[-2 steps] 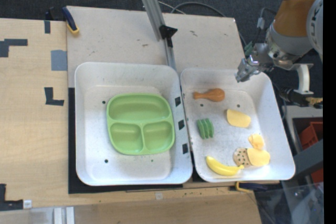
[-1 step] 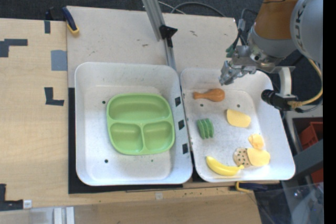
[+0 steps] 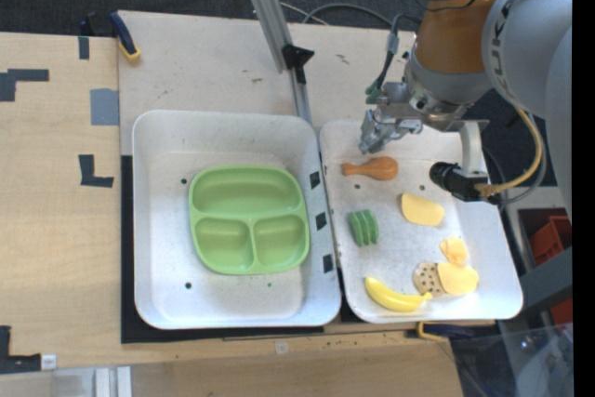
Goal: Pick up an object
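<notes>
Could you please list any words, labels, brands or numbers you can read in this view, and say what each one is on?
No readable text.
The grey and black patches on the wooden bench are plain tape, unlettered.
The green tray, the toy foods and the arm carry no legible label or number.

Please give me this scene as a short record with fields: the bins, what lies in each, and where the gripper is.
left bin: holds a green divided plate
right bin: holds a brown drumstick, a green ridged piece, a yellow wedge, a banana, a spotted cookie, two small yellow pieces
gripper: above the far end of the right bin, just behind the drumstick
held object: none seen between the fingers
</notes>
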